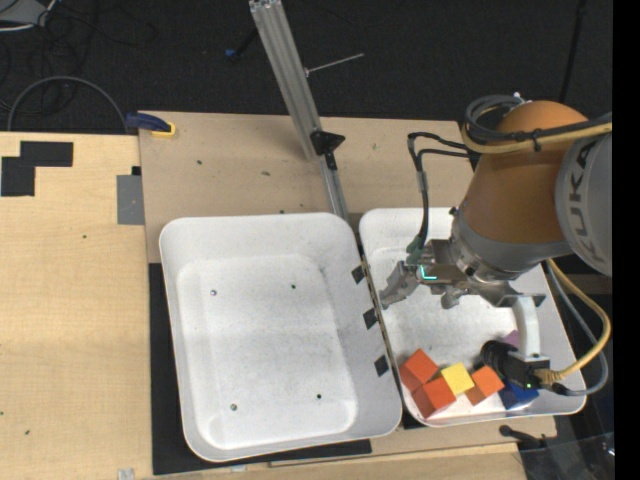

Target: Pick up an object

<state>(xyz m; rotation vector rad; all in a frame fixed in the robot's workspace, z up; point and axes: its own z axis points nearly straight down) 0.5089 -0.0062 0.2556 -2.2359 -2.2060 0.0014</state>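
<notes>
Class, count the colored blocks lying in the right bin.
5, clustered at its near edge: two red-orange blocks, a yellow block, an orange block, a blue block. The arm may hide more.

Two white bins (262, 230), two red blocks (428, 382), one yellow block (458, 378), one orange block (488, 380), one blue block (518, 398)
</notes>
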